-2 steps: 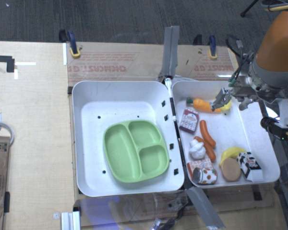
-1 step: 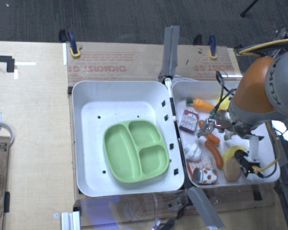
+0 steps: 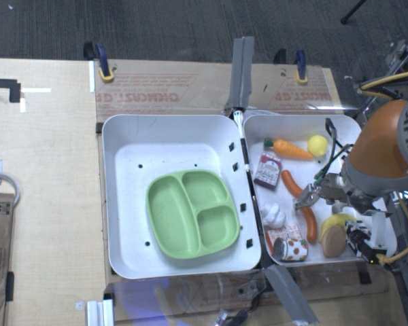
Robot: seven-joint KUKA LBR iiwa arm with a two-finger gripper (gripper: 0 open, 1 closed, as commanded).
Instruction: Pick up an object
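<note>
**Reaching into the right bin, nothing lifted yet**

I am hanging my gripper [image 3: 306, 199] low over the right bin [image 3: 347, 122], coming in from the right side with my orange-banded wrist above the toys. My fingertips are sitting right at the two sausages: the upper sausage [image 3: 290, 182] is lying just above them, the lower sausage [image 3: 311, 224] just below. Whether my fingers are parted or pressed together, I cannot tell from up here; they are too small and dark against the clutter. I am seeing nothing clearly between them, so I am not calling this a grasp.

Everything else is lying on the bin floor: the carrot [image 3: 292, 149] and yellow ball [image 3: 317, 145] at the far end, the red packet [image 3: 267, 170] by the left wall, the white lump [image 3: 272, 214], the patterned can [image 3: 292, 246], the bread-coloured piece [image 3: 333, 239]. The green divided plate [image 3: 194, 212] is sitting alone in the left bin [image 3: 122, 182].

My judgement: the approach is about done, while the closing and the lift are both remaining.
</note>
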